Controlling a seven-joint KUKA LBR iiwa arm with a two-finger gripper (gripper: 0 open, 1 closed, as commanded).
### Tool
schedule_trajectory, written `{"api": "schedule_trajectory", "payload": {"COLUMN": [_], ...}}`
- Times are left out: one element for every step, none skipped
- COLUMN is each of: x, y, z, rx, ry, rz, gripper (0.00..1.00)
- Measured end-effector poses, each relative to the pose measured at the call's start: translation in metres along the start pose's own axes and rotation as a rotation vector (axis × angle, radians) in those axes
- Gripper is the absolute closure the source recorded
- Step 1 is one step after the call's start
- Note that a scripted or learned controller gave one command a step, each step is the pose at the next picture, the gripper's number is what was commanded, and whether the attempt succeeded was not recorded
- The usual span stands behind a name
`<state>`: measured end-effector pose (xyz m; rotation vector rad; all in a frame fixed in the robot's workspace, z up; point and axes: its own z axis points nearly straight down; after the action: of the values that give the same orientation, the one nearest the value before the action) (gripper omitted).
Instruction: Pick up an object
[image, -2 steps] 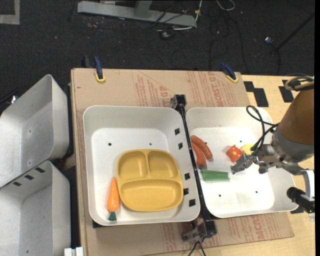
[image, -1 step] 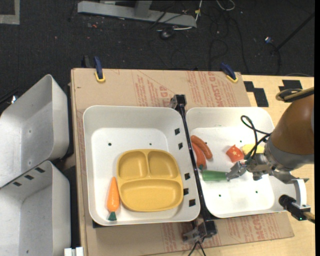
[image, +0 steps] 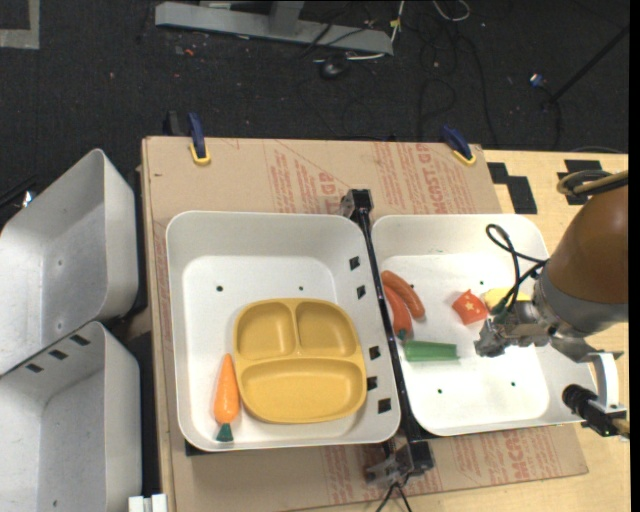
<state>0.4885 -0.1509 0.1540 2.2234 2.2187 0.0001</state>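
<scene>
End effector (image: 492, 338) hangs low in the right white bin (image: 520, 405) — whether it is wide or narrow I cannot tell. Just beside it lie a small red block (image: 468, 306) and a green rectangular stick (image: 430, 351); two orange-red sausages (image: 401, 299) rest near the bin's left wall.

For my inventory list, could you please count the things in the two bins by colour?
Orange: 2, the carrot and the sausages
Yellow: 2, the divided plate and a small piece partly hidden behind the hand
Red: 1, the red piece
Green: 1, the green stick
Total: 6
</scene>
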Motion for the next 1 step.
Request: {"api": "schedule_trajectory", "payload": {"x": [-0.0022], "y": [0.0007], "z": [-0.0634], "rx": [-0.007], "ry": [-0.002], "rz": [-0.004], "gripper": [1.0]}}
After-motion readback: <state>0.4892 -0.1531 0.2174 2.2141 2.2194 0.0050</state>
